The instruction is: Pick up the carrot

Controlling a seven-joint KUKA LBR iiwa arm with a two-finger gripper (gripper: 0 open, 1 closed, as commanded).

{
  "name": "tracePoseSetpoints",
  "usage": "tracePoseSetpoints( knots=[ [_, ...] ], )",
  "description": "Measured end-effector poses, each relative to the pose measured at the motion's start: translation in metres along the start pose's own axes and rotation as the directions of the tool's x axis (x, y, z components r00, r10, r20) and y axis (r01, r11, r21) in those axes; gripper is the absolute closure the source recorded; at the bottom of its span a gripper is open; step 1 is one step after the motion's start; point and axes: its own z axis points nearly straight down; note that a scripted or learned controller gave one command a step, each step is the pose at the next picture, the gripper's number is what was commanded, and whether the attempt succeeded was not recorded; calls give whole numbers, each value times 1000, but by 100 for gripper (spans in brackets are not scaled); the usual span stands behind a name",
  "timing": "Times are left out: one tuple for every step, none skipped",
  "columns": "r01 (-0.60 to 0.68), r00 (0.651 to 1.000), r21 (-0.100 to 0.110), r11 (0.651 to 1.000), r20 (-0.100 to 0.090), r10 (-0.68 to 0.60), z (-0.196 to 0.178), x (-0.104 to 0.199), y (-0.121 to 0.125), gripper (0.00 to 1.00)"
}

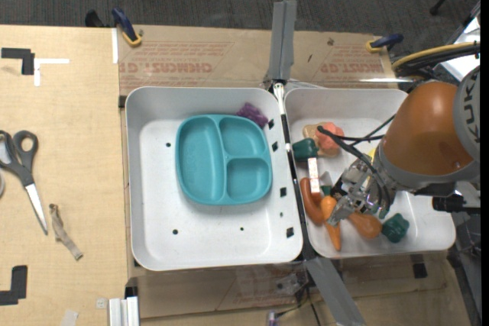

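You have two bins side by side: the left bin (145, 187) holds a tray (224, 159) (centred), the right bin (428, 229) the carrot (334, 234) among toys.

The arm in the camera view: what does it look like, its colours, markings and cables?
The arm is grey with a wide, rounded orange band above the wrist. Part of the black KUKA lettering shows on the grey shell. The gripper is bare metal with dark parts, and thin black cables run across the orange band towards it.
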Motion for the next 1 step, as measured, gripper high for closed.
tracePoseSetpoints(
  knots=[
    [47, 999, 1, 999, 0, -47, 0, -1, -2, 0]
  ],
)
